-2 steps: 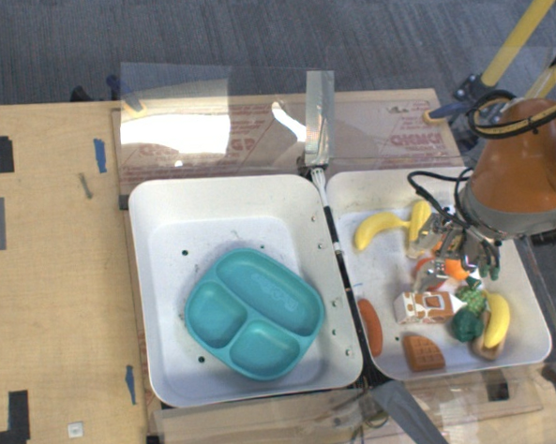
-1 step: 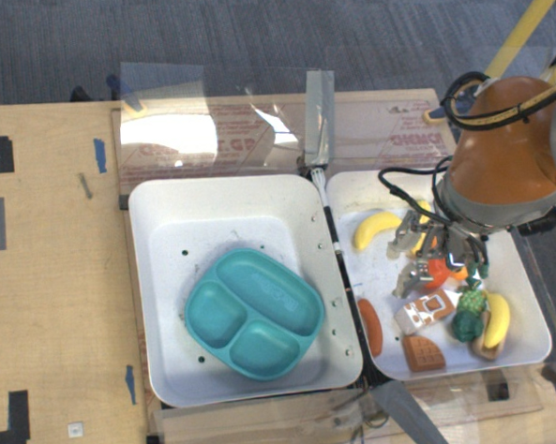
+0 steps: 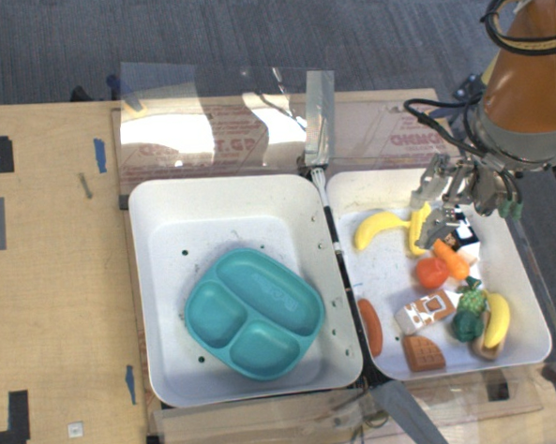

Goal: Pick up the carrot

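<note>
The carrot (image 3: 454,258) is a short orange piece lying at a slant in the right bin (image 3: 534,341), near its far right side. It lies against a round red-orange fruit (image 3: 431,273). My gripper (image 3: 445,231) hangs just above the carrot's upper end, coming in from the right. It is open, its fingers pointing down, one on each side of that end. Nothing is held between them.
Around the carrot lie a yellow banana (image 3: 380,227), a second banana (image 3: 496,320), a green vegetable (image 3: 469,303), a white carton (image 3: 426,312), a brown biscuit (image 3: 423,352) and a red sausage (image 3: 370,325). A teal divided plate (image 3: 255,312) sits in the left bin (image 3: 156,224).
</note>
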